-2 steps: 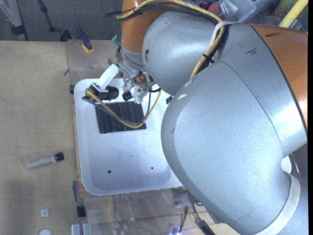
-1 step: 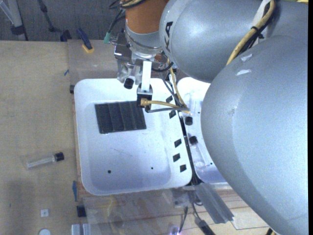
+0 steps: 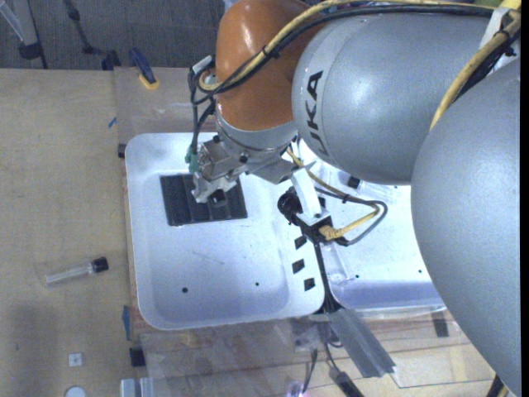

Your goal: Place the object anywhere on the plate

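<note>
A small vial (image 3: pixel 76 270) lies on the worktop (image 3: pixel 58 180), near the camera and well left of the bins. In the left bin (image 3: pixel 207 292), the dark plate (image 3: pixel 178 201) lies flat, with the gripper (image 3: pixel 211 190) over its right part. Whether the jaws are open or closed, I cannot tell, nor where the object is. If they carry nothing, a release here would likely leave the plate bare.

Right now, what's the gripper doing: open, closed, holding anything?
Gripper: over the black plate in the left bin; open or closed cannot be told, nothing visibly held.
</note>
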`<state>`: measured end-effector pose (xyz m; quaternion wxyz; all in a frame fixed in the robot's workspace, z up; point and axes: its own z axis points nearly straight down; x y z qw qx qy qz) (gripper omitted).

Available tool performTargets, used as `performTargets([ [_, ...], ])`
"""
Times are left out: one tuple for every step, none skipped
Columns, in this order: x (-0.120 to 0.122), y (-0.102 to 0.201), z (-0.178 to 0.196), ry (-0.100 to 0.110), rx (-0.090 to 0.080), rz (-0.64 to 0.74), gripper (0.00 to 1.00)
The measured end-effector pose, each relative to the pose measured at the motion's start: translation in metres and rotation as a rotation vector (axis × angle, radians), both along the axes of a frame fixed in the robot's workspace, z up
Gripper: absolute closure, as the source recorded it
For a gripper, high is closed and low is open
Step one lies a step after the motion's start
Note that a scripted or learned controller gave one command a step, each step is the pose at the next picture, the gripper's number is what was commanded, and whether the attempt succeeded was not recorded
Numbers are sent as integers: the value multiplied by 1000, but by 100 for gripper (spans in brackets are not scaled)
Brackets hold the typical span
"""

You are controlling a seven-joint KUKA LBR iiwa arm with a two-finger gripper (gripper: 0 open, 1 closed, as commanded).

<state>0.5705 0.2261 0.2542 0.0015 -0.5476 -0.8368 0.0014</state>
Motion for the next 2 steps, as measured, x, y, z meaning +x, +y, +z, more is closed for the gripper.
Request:
performTargets([
  [-26,-25,169,-4,0,-131,100],
  [-92,-22,22,-1,-1,-203,100],
])
